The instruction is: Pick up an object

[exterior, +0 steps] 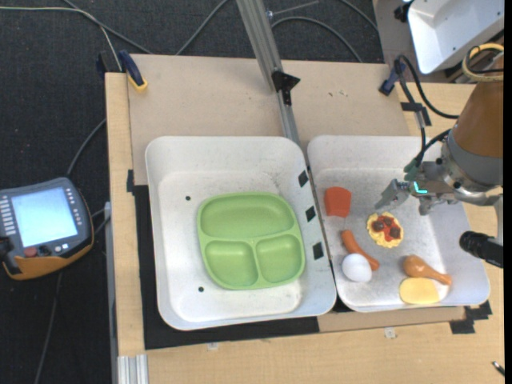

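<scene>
The end effector point(410, 192) hung open and empty over the right bin point(480, 282), with the pizza point(386, 229) lying just below-left of its fingers, nearer than any other item.

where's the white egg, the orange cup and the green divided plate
white egg point(357, 267), camera view, middle of its shell
orange cup point(338, 202), camera view, middle of its side
green divided plate point(244, 214), camera view, floor of its large upper compartment
</scene>
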`<state>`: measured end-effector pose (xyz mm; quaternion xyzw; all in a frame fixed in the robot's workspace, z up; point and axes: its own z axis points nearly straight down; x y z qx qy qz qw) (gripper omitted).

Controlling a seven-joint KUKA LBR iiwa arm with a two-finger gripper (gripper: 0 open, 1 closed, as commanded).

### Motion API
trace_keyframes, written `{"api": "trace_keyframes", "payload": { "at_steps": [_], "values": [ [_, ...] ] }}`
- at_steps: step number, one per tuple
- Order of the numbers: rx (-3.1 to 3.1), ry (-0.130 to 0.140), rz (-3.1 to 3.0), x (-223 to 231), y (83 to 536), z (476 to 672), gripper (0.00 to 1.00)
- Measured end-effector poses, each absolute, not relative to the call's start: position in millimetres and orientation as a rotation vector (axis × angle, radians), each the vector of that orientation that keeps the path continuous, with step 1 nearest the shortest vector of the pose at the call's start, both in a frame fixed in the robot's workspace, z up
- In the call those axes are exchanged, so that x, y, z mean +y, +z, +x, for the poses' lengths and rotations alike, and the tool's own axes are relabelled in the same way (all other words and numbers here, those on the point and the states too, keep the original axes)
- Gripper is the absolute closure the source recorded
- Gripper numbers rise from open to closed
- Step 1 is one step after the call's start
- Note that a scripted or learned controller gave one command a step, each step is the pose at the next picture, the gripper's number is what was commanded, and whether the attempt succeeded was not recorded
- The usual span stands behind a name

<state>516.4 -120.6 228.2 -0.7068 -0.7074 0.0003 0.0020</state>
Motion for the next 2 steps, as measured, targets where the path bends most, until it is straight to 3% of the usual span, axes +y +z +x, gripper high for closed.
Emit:
{"api": "trace_keyframes", "payload": {
  "at_steps": [1,2],
  "values": [
    [-2.221,0.000,-2.218,-120.6,228.7,516.8,0.00],
    [-2.216,0.004,-2.217,-122.3,171.1,525.1,0.00]
  ]
}}
